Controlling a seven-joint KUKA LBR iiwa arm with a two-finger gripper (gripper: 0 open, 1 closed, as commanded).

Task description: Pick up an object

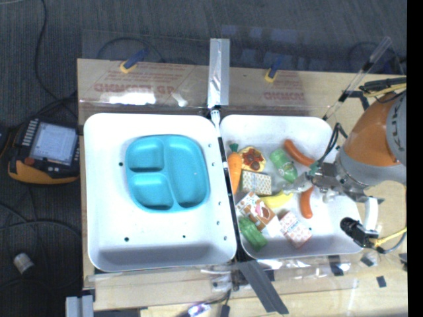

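Well off to the gripper's left, a blue divided plate (165, 172) is lying in the left bin (106, 243). Nearer, in the right bin (277, 127), toy foods are crowding together: a carrot (234, 171), a banana (277, 199). The gripper (316, 177) is hovering just above-right of an orange sausage (306, 203), whose long axis is running roughly up-down; whether it is spread or closed, I cannot tell.
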